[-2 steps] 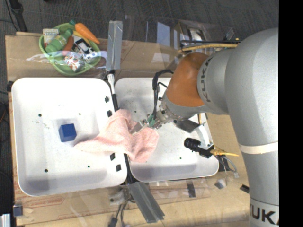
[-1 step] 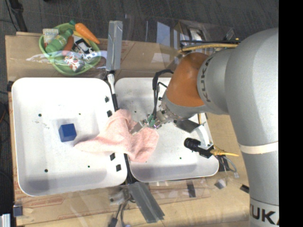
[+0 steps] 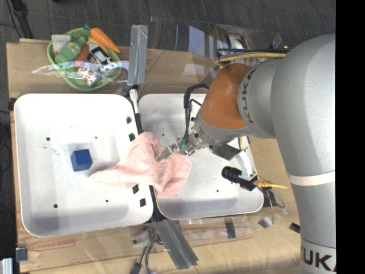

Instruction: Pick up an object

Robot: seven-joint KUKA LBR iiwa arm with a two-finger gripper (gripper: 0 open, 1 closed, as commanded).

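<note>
the gripper (image 3: 181,147) is low in the right bin (image 3: 228,207), at the right edge of a pink cloth (image 3: 149,165); whether its jaws are apart or together cannot be told. the cloth drapes over the divide between both bins. a blue cube (image 3: 81,159) sits in the left bin (image 3: 34,210). a green bowl of toys (image 3: 85,59) stands far left on the bench.

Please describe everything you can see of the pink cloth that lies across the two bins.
The soft pink crumpled fabric cloth is draped over the divider between the two shallow white bins: a thin flat tail lies in the left white bin, a thicker bunched part in the right white bin. It looks folded and wrinkled. The end effector sits at its upper right edge.
</note>
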